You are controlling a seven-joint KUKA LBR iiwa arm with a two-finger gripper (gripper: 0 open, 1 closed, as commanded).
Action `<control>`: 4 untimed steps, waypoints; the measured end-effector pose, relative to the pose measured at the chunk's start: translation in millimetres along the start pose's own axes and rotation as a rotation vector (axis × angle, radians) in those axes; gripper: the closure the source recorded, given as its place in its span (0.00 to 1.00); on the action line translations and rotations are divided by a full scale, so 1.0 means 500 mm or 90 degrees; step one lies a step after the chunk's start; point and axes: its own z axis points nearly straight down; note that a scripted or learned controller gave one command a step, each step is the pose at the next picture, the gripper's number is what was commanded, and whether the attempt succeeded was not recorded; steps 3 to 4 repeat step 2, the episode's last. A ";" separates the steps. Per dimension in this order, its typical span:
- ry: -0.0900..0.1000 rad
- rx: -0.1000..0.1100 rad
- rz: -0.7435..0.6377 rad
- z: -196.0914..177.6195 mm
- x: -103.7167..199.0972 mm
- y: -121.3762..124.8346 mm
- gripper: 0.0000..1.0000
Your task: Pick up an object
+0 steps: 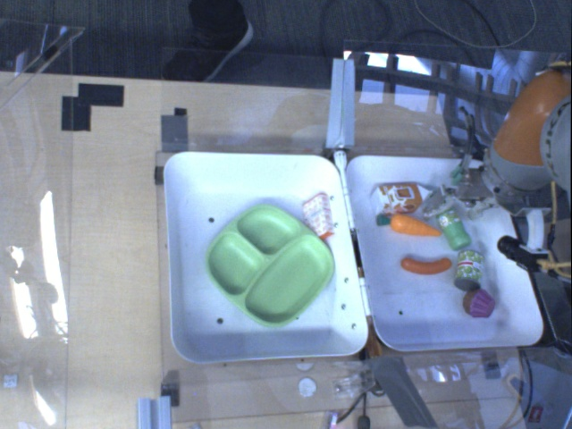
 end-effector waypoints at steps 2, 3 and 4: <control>-0.002 0.000 0.097 -0.198 0.100 0.048 1.00; -0.002 0.000 0.097 -0.198 0.100 0.048 1.00; -0.002 0.000 0.097 -0.198 0.100 0.048 1.00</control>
